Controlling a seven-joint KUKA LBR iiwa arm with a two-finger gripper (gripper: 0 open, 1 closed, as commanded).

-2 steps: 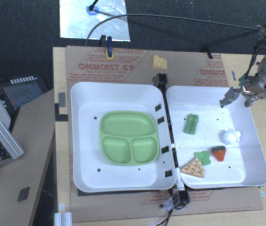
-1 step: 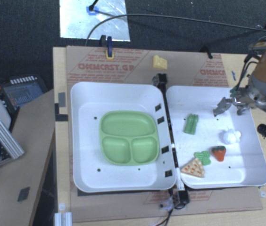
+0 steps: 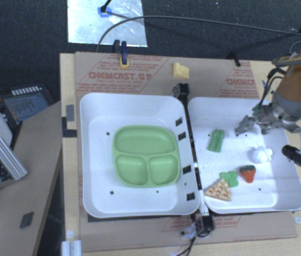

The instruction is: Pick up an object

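- We see two white bins side by side: the left bin [image 3: 94,108] holds a green divided plate [image 3: 144,156], lying flat near its middle.
- The right bin [image 3: 289,199] holds the loose things: a green ridged piece [image 3: 216,141] towards its left, a white lump [image 3: 260,154] to the right of it, a red strawberry-like toy [image 3: 248,173] just below the lump, a small green leafy piece [image 3: 229,178] beside the strawberry, and a pizza-slice toy [image 3: 218,190] at the bin's near left corner.
- The gripper [image 3: 245,127] hangs over the right bin's far half, between the ridged piece and the white lump and above both; nothing sits between its fingers.
- How the tool is set, we cannot tell.
- A small yellow block [image 3: 181,70] lies on the cardboard [image 3: 140,68] beyond the bins.
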